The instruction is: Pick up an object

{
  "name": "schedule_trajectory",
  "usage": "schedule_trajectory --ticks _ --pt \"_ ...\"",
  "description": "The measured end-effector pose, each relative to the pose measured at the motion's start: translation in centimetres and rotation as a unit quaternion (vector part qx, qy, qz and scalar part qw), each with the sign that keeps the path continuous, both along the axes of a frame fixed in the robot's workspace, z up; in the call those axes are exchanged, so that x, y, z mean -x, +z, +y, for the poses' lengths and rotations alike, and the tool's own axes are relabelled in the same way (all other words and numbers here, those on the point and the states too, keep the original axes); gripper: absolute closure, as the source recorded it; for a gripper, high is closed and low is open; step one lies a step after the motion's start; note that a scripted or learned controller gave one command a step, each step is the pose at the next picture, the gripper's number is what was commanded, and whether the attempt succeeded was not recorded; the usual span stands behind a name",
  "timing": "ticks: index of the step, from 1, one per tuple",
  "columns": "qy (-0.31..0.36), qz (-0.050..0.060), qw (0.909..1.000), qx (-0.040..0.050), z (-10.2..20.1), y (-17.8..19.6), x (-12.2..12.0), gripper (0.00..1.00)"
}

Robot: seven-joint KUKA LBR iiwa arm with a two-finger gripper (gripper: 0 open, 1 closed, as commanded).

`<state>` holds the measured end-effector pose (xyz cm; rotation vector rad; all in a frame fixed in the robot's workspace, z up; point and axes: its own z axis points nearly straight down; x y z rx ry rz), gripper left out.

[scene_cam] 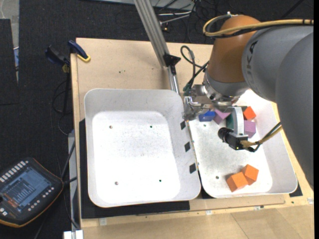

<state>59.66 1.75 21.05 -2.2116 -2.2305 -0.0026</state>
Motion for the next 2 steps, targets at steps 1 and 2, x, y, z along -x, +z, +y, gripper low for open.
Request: schedule_trajectory --ticks 1,2 --pt "0.000 -0.001 1.0000 -0.0003 4.59 1.55 -0.87 1.00" --pt "-0.003 0.000 1.0000 0.0011 4.23 1.47 -0.82 0.00"
